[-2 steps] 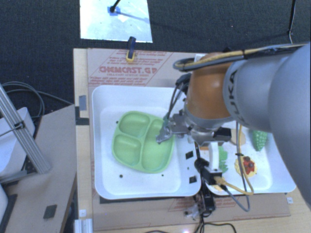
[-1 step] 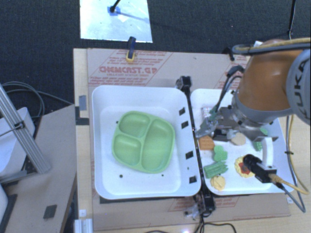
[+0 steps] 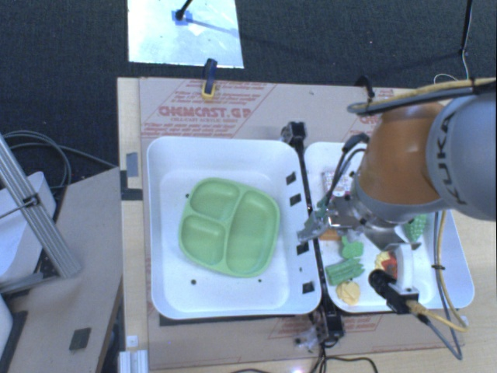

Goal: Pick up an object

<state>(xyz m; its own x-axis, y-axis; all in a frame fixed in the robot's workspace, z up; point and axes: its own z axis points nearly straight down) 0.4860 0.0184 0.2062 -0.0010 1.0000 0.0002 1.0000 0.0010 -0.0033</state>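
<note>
Two white bins sat side by side: the left bin (image 3: 167,208) held a green divided plate (image 3: 230,226), and the right bin (image 3: 458,286) held small toy foods, among them a green piece (image 3: 345,270) and a yellow piece (image 3: 349,291) near its left wall. The gripper (image 3: 314,228) hung low over that wall, just above the green piece; whether it was released or clenched could not be told. Those pieces looked light, stiff and smooth, so a grip across the green one's narrow middle seemed safest.
</note>
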